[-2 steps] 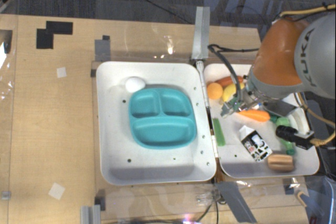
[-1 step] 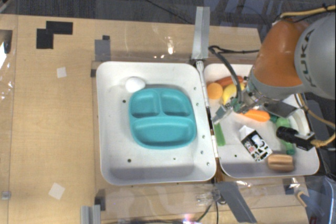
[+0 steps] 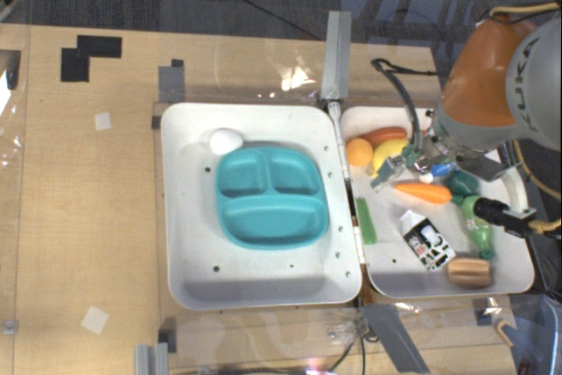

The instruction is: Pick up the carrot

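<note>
camera view is showing the gripper (image 3: 420, 173) hanging just over the carrot (image 3: 422, 192); i cannot tell its grip, with a yellow toy (image 3: 385, 156) crowding beside.

Orange (image 3: 358, 152) and lemon (image 3: 387, 155) crowd the carrot (image 3: 422, 191).

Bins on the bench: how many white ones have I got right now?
2. The left bin holds a teal divided plate and a white egg. The right bin holds the carrot and other food, partly under the arm.
</note>
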You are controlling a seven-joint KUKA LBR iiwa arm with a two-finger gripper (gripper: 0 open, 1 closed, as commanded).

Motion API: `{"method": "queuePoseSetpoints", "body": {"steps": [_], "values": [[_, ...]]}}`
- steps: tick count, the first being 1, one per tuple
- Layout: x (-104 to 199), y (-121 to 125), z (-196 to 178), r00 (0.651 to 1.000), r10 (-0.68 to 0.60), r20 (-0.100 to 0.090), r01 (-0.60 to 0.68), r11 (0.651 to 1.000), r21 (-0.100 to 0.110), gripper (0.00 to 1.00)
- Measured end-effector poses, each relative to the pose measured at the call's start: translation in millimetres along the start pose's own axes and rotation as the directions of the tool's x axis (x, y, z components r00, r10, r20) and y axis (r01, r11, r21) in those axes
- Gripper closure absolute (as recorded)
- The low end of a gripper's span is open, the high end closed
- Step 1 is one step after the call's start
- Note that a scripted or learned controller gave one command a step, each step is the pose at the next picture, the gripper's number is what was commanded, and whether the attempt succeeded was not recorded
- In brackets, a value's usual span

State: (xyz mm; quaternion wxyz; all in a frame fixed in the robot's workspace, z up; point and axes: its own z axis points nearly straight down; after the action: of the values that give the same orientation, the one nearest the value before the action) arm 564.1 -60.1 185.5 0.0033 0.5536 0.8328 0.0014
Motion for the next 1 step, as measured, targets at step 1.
{"method": "queuePoseSetpoints", "body": {"steps": [1], "values": [[-33.5,-9.1,96.0,0.997,-0.077,0.004,0.077,0.997,-0.007,0.0]]}}
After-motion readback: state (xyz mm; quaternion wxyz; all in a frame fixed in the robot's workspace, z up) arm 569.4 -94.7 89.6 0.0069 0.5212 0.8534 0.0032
